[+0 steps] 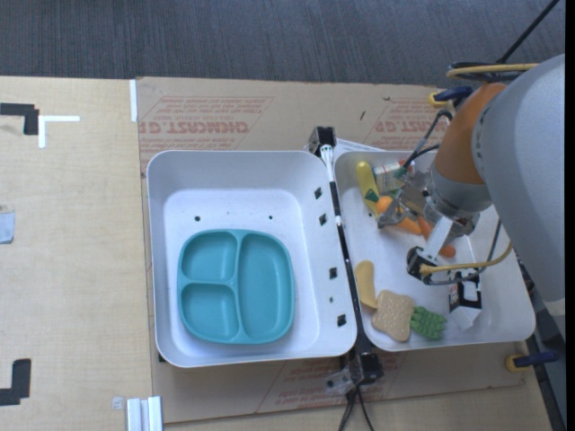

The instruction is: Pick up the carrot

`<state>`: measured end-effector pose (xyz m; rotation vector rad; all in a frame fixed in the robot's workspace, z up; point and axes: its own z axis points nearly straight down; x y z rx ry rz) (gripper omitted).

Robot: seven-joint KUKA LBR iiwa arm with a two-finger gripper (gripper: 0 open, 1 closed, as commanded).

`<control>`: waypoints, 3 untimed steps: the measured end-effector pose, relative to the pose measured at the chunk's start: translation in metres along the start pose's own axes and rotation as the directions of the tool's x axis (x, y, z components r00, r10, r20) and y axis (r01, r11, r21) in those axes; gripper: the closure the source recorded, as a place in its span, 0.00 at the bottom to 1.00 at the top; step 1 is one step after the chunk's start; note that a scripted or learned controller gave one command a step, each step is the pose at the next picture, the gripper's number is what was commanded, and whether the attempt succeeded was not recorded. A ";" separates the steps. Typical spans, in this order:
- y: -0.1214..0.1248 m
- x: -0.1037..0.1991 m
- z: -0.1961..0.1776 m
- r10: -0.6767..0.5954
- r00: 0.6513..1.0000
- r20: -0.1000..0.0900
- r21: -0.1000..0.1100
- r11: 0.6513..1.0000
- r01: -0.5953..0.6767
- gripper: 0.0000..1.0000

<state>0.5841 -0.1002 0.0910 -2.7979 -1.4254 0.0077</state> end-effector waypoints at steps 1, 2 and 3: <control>0.000 0.000 -0.008 -0.005 1.000 0.004 0.003 1.000 0.005 1.00; -0.033 0.070 -0.100 0.087 0.996 0.000 0.000 0.996 -0.087 1.00; -0.033 0.069 -0.100 0.086 0.996 0.001 0.000 0.996 -0.086 0.00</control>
